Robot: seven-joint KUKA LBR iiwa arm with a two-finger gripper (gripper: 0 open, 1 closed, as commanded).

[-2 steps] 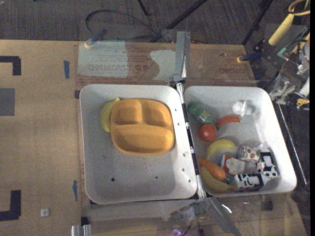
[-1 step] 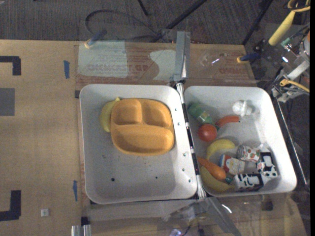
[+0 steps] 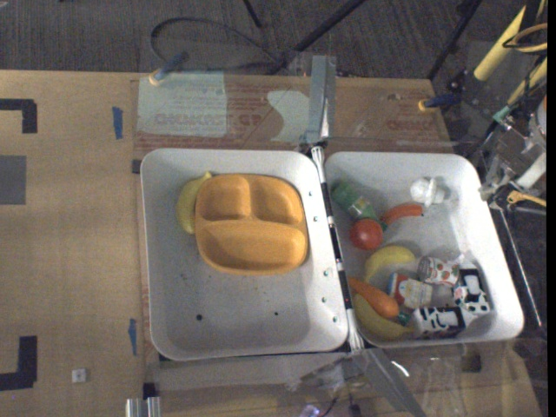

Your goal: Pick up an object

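Toys crowd the right bin (image 3: 486,233), tomato (image 3: 367,234) touching lemon (image 3: 389,259): a grasp may slip or snag two; end effector's state cannot be told.

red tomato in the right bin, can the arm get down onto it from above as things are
Probably yes. The red tomato lies uncovered near the right bin's left wall, nothing on top of it. The green object and a carrot sit close beside it, so the fingers may bump them.

left bin (image 3: 165,320): orange tray (image 3: 250,224) | right bin (image 3: 499,302): tomato (image 3: 367,234), carrot (image 3: 375,296)
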